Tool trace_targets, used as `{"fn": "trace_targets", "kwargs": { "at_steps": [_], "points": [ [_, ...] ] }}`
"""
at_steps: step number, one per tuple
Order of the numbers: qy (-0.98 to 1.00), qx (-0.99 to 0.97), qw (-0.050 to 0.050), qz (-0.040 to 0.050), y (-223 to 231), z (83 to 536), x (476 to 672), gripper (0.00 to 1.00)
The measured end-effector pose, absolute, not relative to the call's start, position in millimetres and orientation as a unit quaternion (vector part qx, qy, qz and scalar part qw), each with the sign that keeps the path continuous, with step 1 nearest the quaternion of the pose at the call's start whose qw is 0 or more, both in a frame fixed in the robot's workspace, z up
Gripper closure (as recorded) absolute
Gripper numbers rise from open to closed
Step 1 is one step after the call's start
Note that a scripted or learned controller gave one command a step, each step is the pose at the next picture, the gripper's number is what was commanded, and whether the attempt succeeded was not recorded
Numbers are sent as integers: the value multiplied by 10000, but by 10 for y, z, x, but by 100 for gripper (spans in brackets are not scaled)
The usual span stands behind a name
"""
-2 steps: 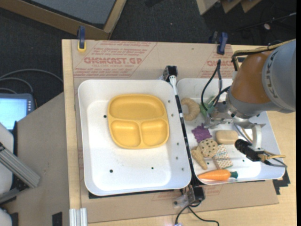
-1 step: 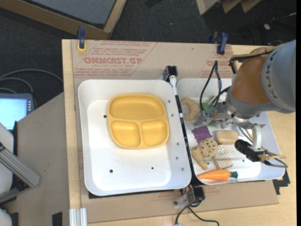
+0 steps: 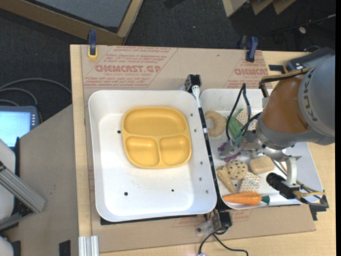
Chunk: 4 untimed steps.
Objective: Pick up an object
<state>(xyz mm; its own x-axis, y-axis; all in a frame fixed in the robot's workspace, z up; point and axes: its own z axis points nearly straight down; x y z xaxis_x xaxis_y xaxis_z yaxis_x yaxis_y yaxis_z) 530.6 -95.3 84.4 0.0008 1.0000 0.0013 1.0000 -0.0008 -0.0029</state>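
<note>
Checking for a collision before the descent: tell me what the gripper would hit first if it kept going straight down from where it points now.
Probably the purple item lying among the toy food in the right bin. The gripper points down over that pile, though its depth is unclear from this slanted view.

the 2 white bins [image 3: 101,159] look like smooth, slightly glossy plastic. the yellow divided plate [image 3: 157,136] is matt plastic. the tabletop [image 3: 160,68] is covered with printed brown cardboard, dull and flat. the arm's orange band [image 3: 282,111] shines softly; its grey shell [image 3: 322,100] looks smooth, satin.
</note>
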Motion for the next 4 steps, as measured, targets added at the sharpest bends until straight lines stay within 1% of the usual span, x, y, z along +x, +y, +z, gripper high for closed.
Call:
{"fn": "trace_targets", "kwargs": {
  "at_steps": [1,2,3,4],
  "points": [
    [-7062,-7080,-4,-3,-957,943,5316,100],
    [-7063,-7079,-3,-3,-958,941,5315,0],
    [-7059,-7083,-17,-10,-958,1044,5320,100],
    [-7059,-7083,-12,-8,-958,1038,5317,0]
  ]
}}
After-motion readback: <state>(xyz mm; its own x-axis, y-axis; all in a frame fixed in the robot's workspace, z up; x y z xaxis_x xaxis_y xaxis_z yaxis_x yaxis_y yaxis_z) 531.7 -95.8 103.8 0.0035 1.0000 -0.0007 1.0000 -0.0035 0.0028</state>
